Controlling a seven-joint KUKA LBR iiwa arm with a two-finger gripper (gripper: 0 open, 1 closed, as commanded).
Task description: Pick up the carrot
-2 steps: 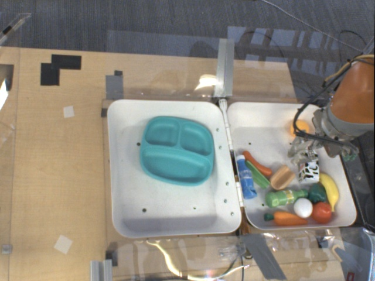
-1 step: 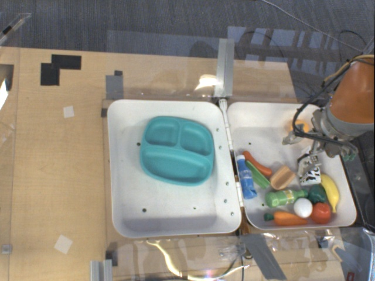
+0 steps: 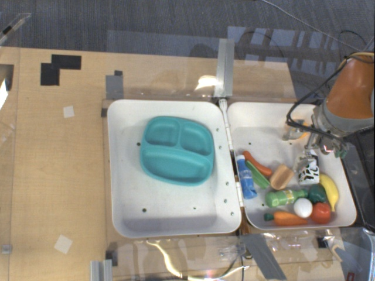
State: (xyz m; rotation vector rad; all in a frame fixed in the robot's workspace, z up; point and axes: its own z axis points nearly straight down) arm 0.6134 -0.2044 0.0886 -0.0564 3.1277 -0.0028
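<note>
An orange carrot (image 3: 288, 218) with a dark green stem end lies along the front wall of the right bin (image 3: 263, 124). A second slim orange piece (image 3: 258, 163) lies slantwise near that bin's left side, against a green vegetable (image 3: 258, 175). My gripper (image 3: 307, 155) hangs over the right half of the bin, straight above a black-and-white cow-patterned carton (image 3: 309, 171). It is well behind the carrot and apart from it. The wrist hides how the gripper stands.
Crowded around the carrot are a white egg (image 3: 302, 207), a red tomato (image 3: 321, 213), a green can (image 3: 280, 198), a banana (image 3: 330, 190), a bread piece (image 3: 282, 177) and a blue tube (image 3: 246, 178). The left bin (image 3: 126, 209) holds a teal divided plate (image 3: 177, 149).
</note>
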